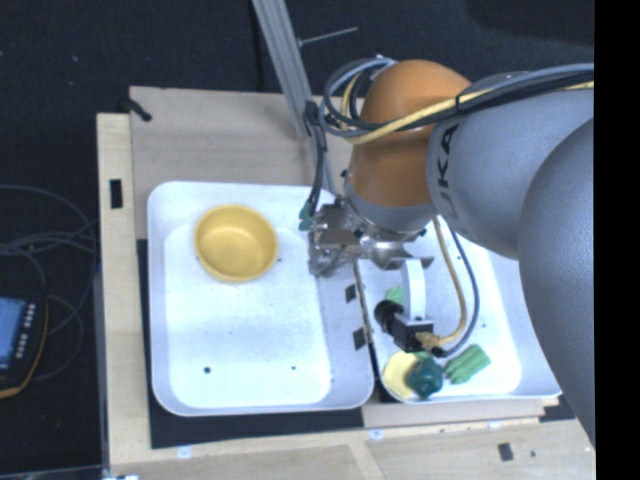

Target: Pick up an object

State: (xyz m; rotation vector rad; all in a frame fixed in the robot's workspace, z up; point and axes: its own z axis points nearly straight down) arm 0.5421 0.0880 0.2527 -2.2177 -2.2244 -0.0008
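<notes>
Nothing seems picked up yet: you see the yellow bowl point(236, 243) lying at ten o'clock in the left bin point(250, 353), the gripper point(325, 248) low at nine o'clock of the right bin point(500, 308), closed or not you cannot tell, and a green piece point(466, 363) untouched at six o'clock, so the grasp and the lift are left to do.

We see an arm point(530, 168) with a fat, smooth shell of matt grey, rounded like a pipe elbow. Above the wrist sits a glossy orange band point(405, 138), domed on top. Dark lettering point(443, 173) runs down the grey shell just beside the orange; we cannot read it whole. A bundle of black and yellow cables point(520, 80) lies along the grey shell and loops round the orange dome. Below the band the jaws are bare silvery metal.
</notes>
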